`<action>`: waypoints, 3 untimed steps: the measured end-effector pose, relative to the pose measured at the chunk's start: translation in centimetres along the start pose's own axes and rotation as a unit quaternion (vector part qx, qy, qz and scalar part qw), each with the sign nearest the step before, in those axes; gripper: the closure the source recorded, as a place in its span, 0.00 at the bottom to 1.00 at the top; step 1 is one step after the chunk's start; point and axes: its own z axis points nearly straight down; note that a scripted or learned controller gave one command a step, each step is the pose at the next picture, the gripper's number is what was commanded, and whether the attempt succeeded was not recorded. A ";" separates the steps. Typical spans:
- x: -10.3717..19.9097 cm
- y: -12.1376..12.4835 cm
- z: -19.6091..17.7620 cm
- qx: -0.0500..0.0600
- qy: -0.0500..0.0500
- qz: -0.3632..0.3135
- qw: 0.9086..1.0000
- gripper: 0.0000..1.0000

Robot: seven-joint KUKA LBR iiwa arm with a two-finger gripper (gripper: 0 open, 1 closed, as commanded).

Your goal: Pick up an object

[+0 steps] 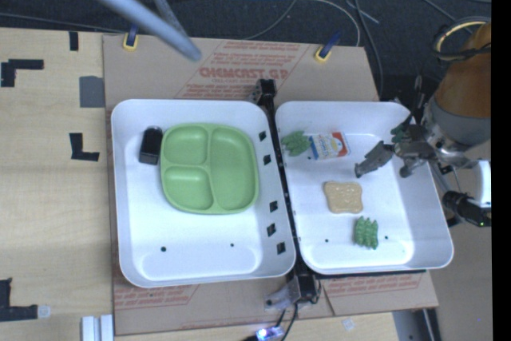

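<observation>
Camera view: 2 white bins on the desk. Left bin has 1 green divided plate w/ 1 black block at its 9 o'clock. Right bin holds 4 items: green toy, small carton touching it, toast slice mid-bin, green piece at toast's 5 o'clock. Gripper at toast's 2 o'clock, fingers spread, gripping nothing.

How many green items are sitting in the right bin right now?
2. One green piece lies at the right bin's upper-left, beside the small carton; the other green piece lies toward the front, below the toast slice.
</observation>
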 end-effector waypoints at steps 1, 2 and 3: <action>0.0 0.3 -0.7 -0.006 -0.001 -0.002 1.000 0.00; -0.2 0.2 5.7 -0.004 -0.001 -0.002 1.000 0.00; 0.4 -0.4 11.8 -0.004 -0.001 -0.002 1.000 0.00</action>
